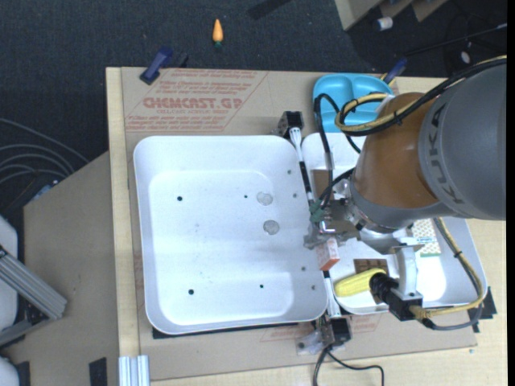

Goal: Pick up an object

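Note:
My gripper (324, 230) hangs low over the left edge of the right bin (451, 292), close to the wall it shares with the left bin (161, 215). The grey and orange arm (402, 163) covers most of the right bin. Just below the gripper lies a small red and white item (328, 254). A yellow object (359, 283) rests at the bin's front left, with a brown item (371, 265) beside it. A patterned card (427, 244) pokes out from under the arm. Nothing visible is lifted.
The left bin bears two small grey discs (265, 199) (271, 227). A light blue dish (352, 91) sits behind the right bin. Off the bench on the dark floor lie a blue clip (156, 65) and an orange piece (217, 30).

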You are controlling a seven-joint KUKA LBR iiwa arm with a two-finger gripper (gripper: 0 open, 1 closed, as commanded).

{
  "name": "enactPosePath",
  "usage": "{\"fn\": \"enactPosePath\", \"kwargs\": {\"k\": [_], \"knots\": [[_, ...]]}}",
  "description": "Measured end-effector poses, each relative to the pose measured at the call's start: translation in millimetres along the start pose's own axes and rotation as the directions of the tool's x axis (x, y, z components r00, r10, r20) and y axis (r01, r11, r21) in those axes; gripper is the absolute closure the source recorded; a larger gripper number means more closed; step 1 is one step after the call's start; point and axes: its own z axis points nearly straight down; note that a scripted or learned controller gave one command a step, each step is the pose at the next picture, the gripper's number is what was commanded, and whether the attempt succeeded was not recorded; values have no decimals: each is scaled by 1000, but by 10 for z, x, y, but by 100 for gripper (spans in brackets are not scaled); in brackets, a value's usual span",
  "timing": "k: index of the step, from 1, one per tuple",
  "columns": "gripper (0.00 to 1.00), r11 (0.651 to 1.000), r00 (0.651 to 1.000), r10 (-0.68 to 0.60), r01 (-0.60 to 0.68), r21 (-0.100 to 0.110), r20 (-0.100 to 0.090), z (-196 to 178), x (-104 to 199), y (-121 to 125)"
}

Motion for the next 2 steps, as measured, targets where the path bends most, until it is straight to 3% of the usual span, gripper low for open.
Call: {"fn": "enactPosePath", "kwargs": {"k": [1, 2], "knots": [[100, 1000, 1000, 2, -2, -6, 2, -847, -505, 670], [100, 1000, 1000, 2, -2, -1, 0, -659, -523, -5]]}}
